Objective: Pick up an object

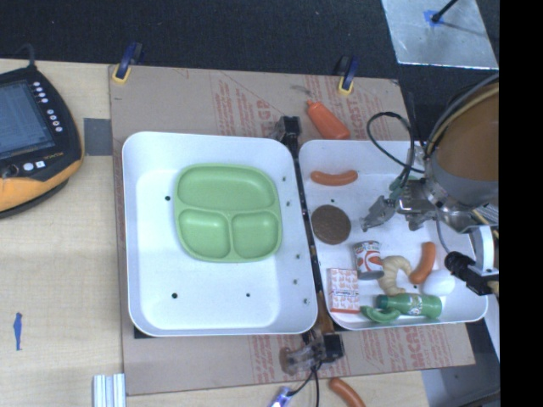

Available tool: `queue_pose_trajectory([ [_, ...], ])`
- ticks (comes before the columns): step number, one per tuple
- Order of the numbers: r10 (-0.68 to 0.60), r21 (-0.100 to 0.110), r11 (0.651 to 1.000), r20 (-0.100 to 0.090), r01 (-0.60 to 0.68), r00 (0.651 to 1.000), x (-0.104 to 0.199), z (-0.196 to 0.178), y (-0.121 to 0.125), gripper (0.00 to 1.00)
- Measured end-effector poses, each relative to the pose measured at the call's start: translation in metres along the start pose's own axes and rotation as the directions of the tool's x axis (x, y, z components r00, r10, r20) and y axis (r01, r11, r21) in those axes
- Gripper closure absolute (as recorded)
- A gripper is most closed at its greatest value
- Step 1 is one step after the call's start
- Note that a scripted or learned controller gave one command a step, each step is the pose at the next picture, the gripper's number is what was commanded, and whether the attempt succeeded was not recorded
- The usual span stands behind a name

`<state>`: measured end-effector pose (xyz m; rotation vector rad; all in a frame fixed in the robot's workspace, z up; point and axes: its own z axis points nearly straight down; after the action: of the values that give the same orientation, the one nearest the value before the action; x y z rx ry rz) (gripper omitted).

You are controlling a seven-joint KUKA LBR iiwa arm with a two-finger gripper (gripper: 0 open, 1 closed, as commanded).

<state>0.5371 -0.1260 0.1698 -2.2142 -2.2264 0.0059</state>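
The grey arm comes in from the right, and its two-finger gripper point(379, 214) hangs over the right shallow white bin point(373, 153), above the bare floor between the sausages. The metal fingers point(373, 219) look spread a little, and nothing sits between them.

Below and left of the fingertips lies a round dark-brown disc like a cookie point(330, 225). Farther back in that bin a reddish-brown sausage point(334, 177) lies crosswise. Toward the front are a small red-and-white can point(367, 259), a pale curved piece point(394, 270) just beside it, an orange sausage point(422, 263) standing slantwise, a flat red-and-white printed packet point(343, 289), and a green bottle with a label point(407, 306) lying on its side along the front wall.

The left white bin point(144, 253) holds a light-green divided plate with three compartments point(228, 212). An orange carrot-shaped toy point(327, 120) rests on the cardboard behind the bins, outside them. A yellow-and-grey control pendant point(32, 142) lies at the far left of the bench.
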Motion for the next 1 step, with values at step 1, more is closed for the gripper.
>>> queue_pose_trajectory([
  [1, -0.001, -0.001, 1.0, -0.001, 0.001, 1.0, 0.0134, 0.0787, -0.0355, 0.0],
])
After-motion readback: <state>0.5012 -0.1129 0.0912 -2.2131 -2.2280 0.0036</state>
